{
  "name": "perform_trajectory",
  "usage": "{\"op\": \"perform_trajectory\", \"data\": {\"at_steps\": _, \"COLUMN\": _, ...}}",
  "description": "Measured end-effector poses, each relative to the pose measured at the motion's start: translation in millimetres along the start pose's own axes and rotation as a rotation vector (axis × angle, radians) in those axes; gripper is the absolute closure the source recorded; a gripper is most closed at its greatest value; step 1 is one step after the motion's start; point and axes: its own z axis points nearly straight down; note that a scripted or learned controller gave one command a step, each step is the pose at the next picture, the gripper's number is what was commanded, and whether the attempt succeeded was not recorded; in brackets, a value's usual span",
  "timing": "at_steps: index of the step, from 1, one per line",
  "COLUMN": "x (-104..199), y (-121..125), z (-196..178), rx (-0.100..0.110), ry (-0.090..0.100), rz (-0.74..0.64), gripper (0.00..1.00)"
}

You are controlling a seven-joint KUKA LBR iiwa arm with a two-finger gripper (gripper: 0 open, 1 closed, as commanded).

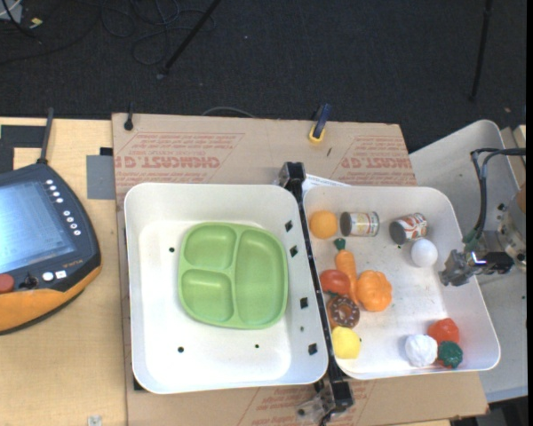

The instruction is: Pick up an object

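Two white bins on cardboard-topped bench.

Left bin (151,344): green divided plate (233,275) at centre, bare white margin all round, widest toward 6 and 9 o'clock.

Right bin (475,327): items crowded toward the divider at 9 o'clock. Orange ball (323,224) and small can (364,224) at 11 o'clock; second can (409,228) and white ball (424,253) at 1 o'clock; carrot (345,261), red piece (335,281), orange fruit (373,290), chocolate doughnut (343,310), lemon (346,343) down the 9 o'clock side; white lump (419,351), red piece and green piece (449,355) at 5 o'clock. Open floor at centre and toward 3 o'clock.

Gripper (457,269) at right bin's 3 o'clock rim, nothing seen between fingers; apart or together, cannot tell.

Teach pendant (31,242) at 9 o'clock of bench. Dark floor beyond at 12 o'clock.
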Motion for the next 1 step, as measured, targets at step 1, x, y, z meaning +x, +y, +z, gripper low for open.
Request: {"op": "perform_trajectory", "data": {"at_steps": 1, "x": 51.4, "y": 15.9, "z": 6.9, "rx": 0.003, "ry": 0.003, "rz": -0.004, "gripper": 1.00}}
